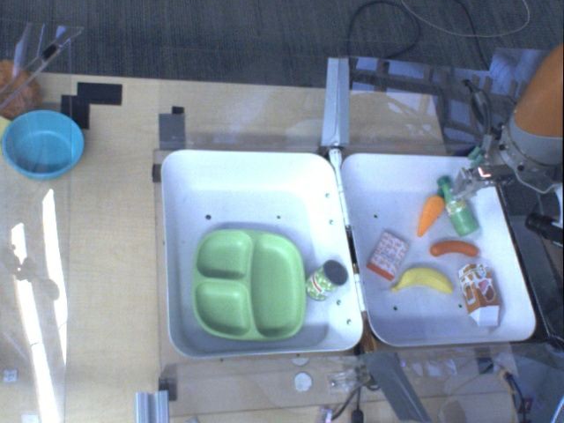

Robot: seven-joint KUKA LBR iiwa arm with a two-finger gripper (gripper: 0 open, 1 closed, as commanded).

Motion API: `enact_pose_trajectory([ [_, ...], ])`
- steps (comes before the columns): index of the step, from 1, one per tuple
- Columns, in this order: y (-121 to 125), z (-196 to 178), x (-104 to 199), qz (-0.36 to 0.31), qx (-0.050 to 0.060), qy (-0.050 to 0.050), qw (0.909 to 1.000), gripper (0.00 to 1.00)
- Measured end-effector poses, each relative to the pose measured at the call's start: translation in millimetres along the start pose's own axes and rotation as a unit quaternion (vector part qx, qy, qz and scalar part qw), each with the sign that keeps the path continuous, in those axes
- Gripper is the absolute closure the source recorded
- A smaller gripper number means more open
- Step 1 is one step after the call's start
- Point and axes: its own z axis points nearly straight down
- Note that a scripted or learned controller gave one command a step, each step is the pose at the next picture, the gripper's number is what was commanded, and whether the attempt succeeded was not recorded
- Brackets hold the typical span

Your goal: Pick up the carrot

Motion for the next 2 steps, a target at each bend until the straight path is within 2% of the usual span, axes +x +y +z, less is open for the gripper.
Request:
enact_pose_trajectory([
  [1, 0.1, 0.1, 0.3, 0.000, 0.000, 0.000, 1.0000, 0.00],
  [2, 0.6, 71.8, 36.7, -0.065, 0.000, 0.001, 0.9979, 0.00],
])
